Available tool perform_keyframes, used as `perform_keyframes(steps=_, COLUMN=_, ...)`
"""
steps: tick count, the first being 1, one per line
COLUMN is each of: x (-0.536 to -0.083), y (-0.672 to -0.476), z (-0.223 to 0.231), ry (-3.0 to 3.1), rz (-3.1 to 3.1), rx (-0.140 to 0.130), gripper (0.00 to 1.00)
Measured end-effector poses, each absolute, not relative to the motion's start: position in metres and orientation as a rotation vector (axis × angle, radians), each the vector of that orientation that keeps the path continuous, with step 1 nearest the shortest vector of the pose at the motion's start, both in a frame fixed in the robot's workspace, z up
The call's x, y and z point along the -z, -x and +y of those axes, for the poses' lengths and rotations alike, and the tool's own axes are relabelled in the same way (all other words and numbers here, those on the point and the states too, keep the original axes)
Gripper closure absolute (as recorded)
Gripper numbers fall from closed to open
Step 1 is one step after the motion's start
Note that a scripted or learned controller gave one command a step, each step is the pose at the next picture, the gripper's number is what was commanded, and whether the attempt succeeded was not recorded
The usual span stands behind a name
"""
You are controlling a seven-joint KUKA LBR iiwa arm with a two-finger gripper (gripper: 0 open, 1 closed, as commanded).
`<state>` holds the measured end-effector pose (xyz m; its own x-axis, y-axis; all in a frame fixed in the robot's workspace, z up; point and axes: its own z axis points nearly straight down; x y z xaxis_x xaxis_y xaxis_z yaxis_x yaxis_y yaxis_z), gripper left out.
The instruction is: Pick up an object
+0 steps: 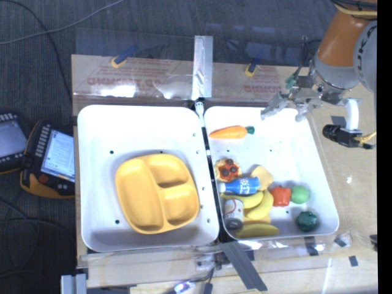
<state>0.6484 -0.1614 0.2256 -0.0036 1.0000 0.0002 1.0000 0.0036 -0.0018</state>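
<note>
Grey and orange, the arm [343, 35] reaches in from the right edge of the tabletop [352, 182] and carries its tool [286, 108] above the far right corner of the right-hand shallow white bin [306, 146]. The tool's two fingers [271, 109] are spread apart with nothing between them, and they sit over the bin's far rim, well apart from the objects inside.

An orange plastic carrot with a green top [231, 132] lies on its side near the far left corner of that bin, just beside the divider between the two bins. The other objects crowd the near part of the bin: a small round red and orange patterned piece [228, 169], a blue and white bottle [241, 186] lying across yellow plastic bananas [260, 208], a small white can [233, 210] at the near left edge, a red pepper-like toy [280, 196], a light green ball [300, 194] just beside it, and a dark green rounded toy [307, 220] at the near right corner.

The left-hand white bin [98, 139] holds a yellow plastic divided tray [158, 192], tilted slightly askew, in its middle. A handheld controller with a screen [52, 158] rests on the dark floor by the tabletop's left edge.
</note>
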Motion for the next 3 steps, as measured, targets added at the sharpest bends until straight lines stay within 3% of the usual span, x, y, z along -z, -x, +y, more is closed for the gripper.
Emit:
perform_keyframes(steps=1, x=-0.269, y=-0.663, z=-0.203, ry=2.406, rz=-2.023, rx=-0.004, gripper=0.0)
perform_keyframes(steps=2, x=-0.118, y=-0.671, z=-0.148, ry=2.319, rz=-2.15, rx=0.022, gripper=0.0)
perform_keyframes(steps=3, x=-0.088, y=-0.671, z=-0.105, ry=2.277, rz=-2.176, rx=0.003, gripper=0.0)
